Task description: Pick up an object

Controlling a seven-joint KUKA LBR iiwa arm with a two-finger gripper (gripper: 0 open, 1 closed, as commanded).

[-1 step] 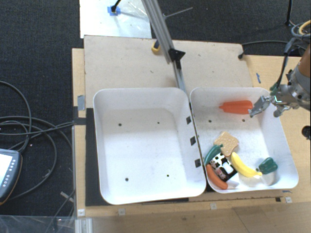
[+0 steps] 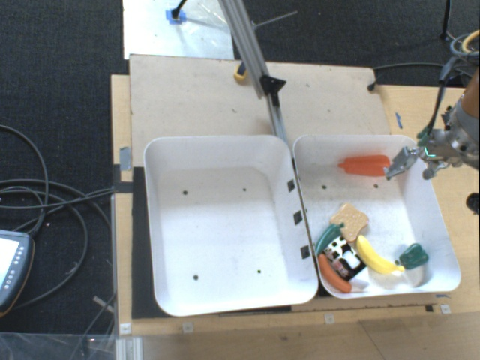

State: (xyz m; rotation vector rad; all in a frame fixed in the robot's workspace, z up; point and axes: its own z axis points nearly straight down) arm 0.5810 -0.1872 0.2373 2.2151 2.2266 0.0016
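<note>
The gripper [image 2: 415, 165] hovers over the right bin's [image 2: 442, 223] far right rim, fingers spread and holding nothing — just right of the orange block [image 2: 364, 165]. A banana [image 2: 376, 258] lies near the front.

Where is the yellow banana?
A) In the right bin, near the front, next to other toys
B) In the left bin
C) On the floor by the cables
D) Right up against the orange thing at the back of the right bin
A: the banana lies in the right bin near its front edge, among other toys and well apart from the orange thing farther back.
</note>
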